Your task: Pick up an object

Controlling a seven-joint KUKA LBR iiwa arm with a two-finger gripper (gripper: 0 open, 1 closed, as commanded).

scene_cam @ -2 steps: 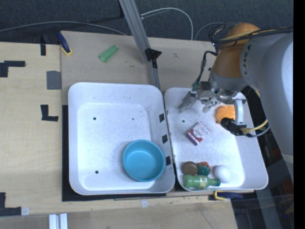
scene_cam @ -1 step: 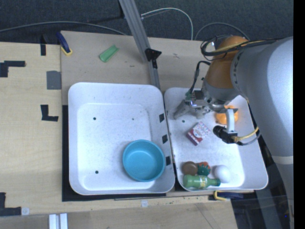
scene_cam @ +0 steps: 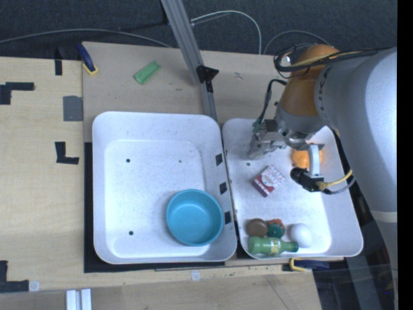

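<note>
Gripper (scene_cam: 257, 147): a grey metal unit at the end of the arm, positioned low over the far-left part of the right shallow white plastic bin (scene_cam: 326, 205). Whether it is open or shut cannot be told from this slant. Nothing is seen held in it.

Nearest item: a small red-and-white box-shaped packet (scene_cam: 268, 181). It lies on the bin floor just toward the near side of the gripper, slightly to the right in the camera view. It is close to the gripper but apart from it. It sits skewed to the bin walls, and its faces look flat and printed.

An orange rounded object (scene_cam: 299, 156) lies to the right of the gripper, partly hidden by robot hardware.

Along the near wall of the same bin, clustered together:
- a brown rounded object (scene_cam: 257, 227), dull-surfaced
- a green bottle (scene_cam: 271, 245) lying on its side, glossy
- a white egg-shaped object (scene_cam: 302, 235), smooth
- a small orange-and-teal piece (scene_cam: 277, 227), too small to identify

The left shallow white plastic bin (scene_cam: 142, 166) holds a round, smooth blue bowl (scene_cam: 193, 217). The bowl stands upright in the bin's near-right corner, well apart from the gripper.

On the pale wooden bench (scene_cam: 129, 95) beyond the bins lies a small green block (scene_cam: 146, 72).
</note>
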